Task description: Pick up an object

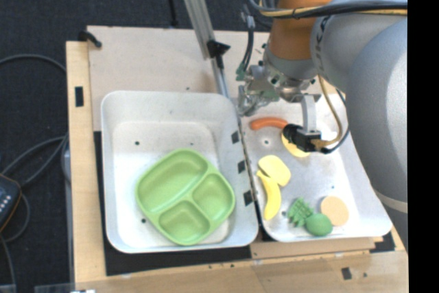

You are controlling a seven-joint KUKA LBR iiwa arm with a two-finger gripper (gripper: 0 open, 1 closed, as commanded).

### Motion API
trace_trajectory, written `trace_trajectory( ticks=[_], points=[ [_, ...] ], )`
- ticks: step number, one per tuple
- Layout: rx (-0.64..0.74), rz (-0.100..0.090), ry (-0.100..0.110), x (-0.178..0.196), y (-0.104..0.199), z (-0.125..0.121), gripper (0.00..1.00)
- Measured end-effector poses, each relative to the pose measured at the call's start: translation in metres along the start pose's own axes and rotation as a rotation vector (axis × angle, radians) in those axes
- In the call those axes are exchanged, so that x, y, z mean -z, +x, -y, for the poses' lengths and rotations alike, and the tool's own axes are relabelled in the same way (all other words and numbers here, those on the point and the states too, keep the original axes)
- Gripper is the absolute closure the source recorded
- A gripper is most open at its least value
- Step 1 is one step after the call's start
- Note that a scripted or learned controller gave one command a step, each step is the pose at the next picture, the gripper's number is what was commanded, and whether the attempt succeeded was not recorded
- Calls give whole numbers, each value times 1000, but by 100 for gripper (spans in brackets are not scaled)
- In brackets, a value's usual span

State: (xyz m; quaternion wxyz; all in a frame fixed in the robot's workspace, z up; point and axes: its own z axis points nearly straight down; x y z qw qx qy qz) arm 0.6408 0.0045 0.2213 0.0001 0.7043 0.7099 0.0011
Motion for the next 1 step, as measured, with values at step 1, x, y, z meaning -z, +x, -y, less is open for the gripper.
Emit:
trace_trajectory(
  ticks=[1],
  points=[
    [-1, 0, -1, 13, 40, -19, 100]
  ],
)
